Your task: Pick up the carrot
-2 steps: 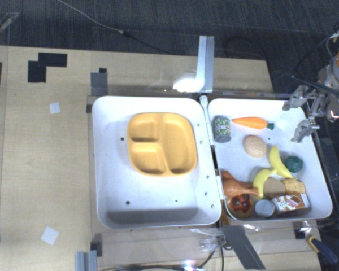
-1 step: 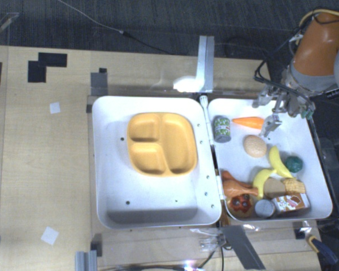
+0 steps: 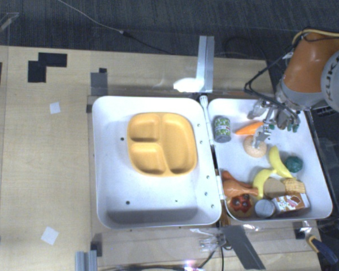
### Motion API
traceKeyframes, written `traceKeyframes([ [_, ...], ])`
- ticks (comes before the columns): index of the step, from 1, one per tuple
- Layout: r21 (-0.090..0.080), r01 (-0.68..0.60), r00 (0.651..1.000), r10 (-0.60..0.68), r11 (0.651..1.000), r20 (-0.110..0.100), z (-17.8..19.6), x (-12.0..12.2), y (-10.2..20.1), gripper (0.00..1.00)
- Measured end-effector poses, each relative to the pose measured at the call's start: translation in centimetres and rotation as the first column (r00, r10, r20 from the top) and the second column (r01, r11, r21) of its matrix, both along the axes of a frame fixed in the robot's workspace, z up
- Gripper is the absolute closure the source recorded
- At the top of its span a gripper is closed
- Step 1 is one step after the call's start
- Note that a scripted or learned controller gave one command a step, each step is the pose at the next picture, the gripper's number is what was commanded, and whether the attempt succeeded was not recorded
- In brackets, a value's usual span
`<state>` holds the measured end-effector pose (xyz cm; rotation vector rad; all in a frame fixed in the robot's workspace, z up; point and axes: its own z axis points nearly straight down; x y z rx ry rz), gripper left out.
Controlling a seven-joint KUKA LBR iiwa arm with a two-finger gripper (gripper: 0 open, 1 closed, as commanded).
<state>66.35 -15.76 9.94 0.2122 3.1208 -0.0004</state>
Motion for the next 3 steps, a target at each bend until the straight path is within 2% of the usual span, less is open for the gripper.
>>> traceKeyframes([
  [1,-0.002,0.041,0.999,-0.041,0.999,-0.019,-1.1,0.1,3.5,0.00],
  [2,-0.002,0.035,0.999,-0.035,0.999,0.006,0.4,0.6,3.8,1.00],
  [3,0.004,0.331,0.944,-0.331,0.944,0.001,7.6,-0.1,2.7,1.00],
])
